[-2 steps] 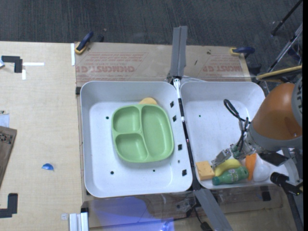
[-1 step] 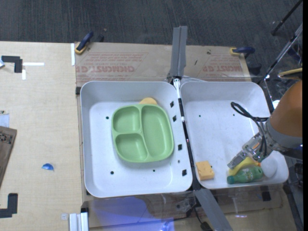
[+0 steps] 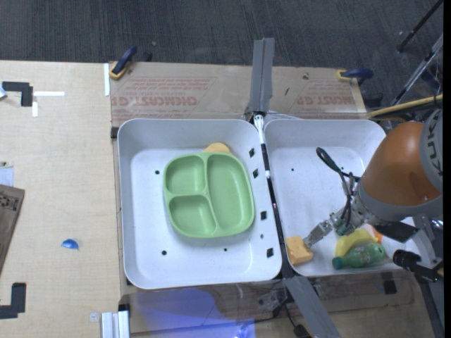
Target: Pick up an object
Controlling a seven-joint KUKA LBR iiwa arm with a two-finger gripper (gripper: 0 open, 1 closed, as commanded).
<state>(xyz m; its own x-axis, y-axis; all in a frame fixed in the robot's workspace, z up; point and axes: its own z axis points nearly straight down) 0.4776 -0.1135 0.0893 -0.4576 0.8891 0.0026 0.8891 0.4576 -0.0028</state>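
Observation:
In the right bin (image 3: pixel 310 136) my gripper (image 3: pixel 325 229) is low over the floor near the front. A yellow sponge-like block (image 3: pixel 299 251) lies just left of and below it, in the bin's front left corner. To the gripper's right lie a yellow banana-shaped piece (image 3: pixel 354 241) and a green bottle (image 3: pixel 361 258) on its side. A thin black utensil (image 3: pixel 330 162) rests further back. The arm's orange band (image 3: pixel 405 164) hides part of the bin's right side. I see nothing held in the gripper.
The left bin (image 3: pixel 137 189) holds a green divided plate (image 3: pixel 209 194) with a small yellow-orange object (image 3: pixel 218 148) behind it. A grey divider post (image 3: pixel 262 76) stands between the bins at the back. Blue clamps sit on the cardboard behind.

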